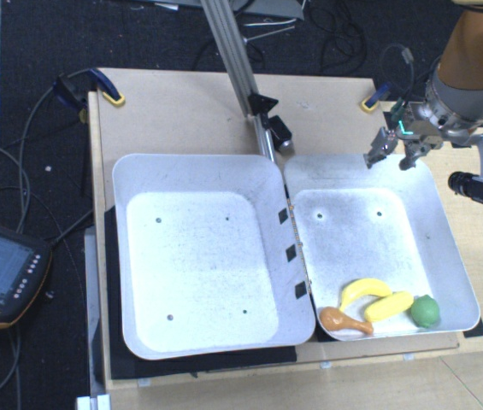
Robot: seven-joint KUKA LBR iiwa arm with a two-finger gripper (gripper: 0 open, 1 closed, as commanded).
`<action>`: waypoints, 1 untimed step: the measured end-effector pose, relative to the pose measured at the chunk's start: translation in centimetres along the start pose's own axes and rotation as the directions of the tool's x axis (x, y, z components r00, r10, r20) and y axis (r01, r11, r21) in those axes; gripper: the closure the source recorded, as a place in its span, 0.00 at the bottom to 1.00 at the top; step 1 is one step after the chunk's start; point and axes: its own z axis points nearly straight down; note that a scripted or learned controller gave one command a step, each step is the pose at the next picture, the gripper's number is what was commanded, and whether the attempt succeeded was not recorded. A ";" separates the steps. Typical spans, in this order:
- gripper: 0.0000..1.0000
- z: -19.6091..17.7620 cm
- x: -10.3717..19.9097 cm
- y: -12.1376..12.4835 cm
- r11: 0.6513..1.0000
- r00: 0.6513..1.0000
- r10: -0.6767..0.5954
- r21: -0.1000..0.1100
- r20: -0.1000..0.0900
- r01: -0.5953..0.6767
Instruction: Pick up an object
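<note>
Yellow banana (365, 292) lengthwise left-right, curving up, right bin (446, 229).

Arm (474, 54): broad orange band above a grey wrist section, smooth and rounded. Gripper (392, 155): two dark fingers under a cluttered grey-black head with a small teal-green spot. Thin dark cable looping up from the head. White bracket with black fitting on the wrist's right side.

The gripper (392, 155), fingers spread, is seen above the right bin's (446, 229) far edge; 2 bananas (376, 298), a lime (426, 312) and an orange drumstick-shaped toy (344, 320) are clustered at its near edge.
</note>
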 end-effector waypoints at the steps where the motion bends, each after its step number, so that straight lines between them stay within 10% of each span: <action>1: 0.00 0.0 0.0 0.0 1.000 1.000 0.000 0.000 0.000 0.000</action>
